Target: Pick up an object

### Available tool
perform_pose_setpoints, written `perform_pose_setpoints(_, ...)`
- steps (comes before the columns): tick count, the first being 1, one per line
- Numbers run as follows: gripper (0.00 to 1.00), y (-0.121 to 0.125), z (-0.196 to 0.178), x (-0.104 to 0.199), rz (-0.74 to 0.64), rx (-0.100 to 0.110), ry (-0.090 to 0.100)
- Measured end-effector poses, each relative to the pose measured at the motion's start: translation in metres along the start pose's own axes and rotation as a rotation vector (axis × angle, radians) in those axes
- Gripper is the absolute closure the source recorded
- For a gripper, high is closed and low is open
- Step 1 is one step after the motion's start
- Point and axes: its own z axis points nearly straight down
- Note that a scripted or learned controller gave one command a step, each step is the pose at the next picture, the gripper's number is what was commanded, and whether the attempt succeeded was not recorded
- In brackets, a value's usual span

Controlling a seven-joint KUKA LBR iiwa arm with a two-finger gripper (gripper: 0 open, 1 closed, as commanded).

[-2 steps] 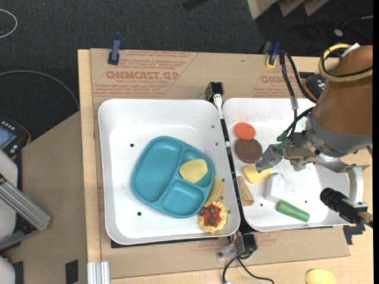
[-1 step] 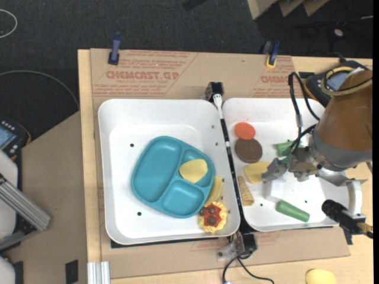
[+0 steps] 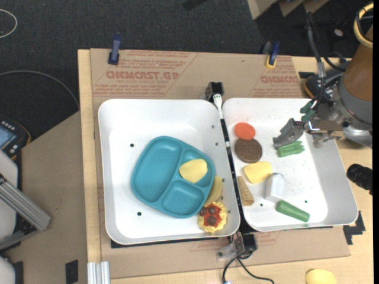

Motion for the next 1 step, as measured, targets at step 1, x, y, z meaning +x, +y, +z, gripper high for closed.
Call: perform_pose_setpoints(1, 0.0, -0.0025, 0.0393, 0.0832, -0.003, 0.022, 0.003)
